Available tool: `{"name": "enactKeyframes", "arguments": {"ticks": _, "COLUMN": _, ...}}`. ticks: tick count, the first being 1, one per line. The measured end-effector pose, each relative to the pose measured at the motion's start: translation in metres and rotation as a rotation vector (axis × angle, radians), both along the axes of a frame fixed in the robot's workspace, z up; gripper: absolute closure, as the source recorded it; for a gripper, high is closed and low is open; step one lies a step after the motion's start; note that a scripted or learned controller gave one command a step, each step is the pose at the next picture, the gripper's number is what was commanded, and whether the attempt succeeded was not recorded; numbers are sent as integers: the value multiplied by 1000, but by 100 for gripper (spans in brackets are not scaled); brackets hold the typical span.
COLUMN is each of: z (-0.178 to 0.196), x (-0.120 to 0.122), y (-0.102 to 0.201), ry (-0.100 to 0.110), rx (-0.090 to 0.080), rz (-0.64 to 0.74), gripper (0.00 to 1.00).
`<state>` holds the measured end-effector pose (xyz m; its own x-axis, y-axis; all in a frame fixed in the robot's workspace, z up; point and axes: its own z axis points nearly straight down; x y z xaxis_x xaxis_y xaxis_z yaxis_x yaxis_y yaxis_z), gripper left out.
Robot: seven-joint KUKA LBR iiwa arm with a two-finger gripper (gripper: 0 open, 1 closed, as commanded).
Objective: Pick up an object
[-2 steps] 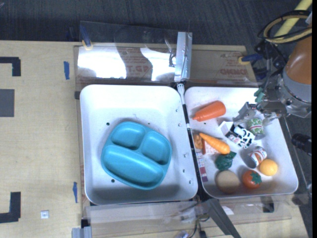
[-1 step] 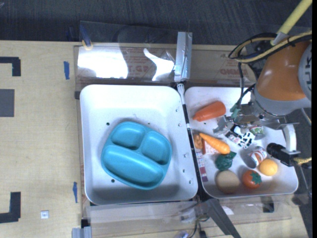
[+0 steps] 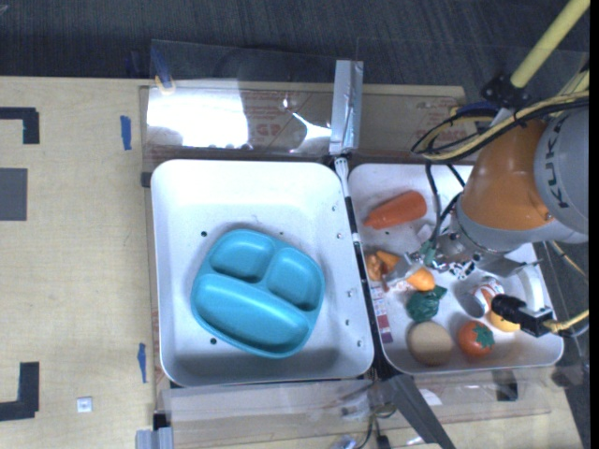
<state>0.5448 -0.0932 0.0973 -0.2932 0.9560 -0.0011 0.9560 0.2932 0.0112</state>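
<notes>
White plastic bins sit side by side below me. In the camera view my arm (image 3: 510, 190) comes in from three o'clock and hangs over the right bin (image 3: 547, 354), with my gripper (image 3: 449, 255) down among the toy food; I cannot tell how it is set. An orange carrot (image 3: 396, 209) lies at eleven o'clock from it. A small orange piece (image 3: 421, 280) and a green piece (image 3: 426, 302) lie just beside it at seven o'clock. A beige potato (image 3: 430, 341) and a red tomato (image 3: 475, 339) rest near the bin's six o'clock wall. The left bin (image 3: 178, 195) holds a blue divided plate (image 3: 258, 290).
</notes>
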Motion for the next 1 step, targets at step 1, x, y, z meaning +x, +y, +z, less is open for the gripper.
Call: {"name": "enactKeyframes", "arguments": {"ticks": 1, "z": 124, "x": 17, "y": 39, "ry": -1, "rx": -3, "rz": 103, "gripper": 0}}
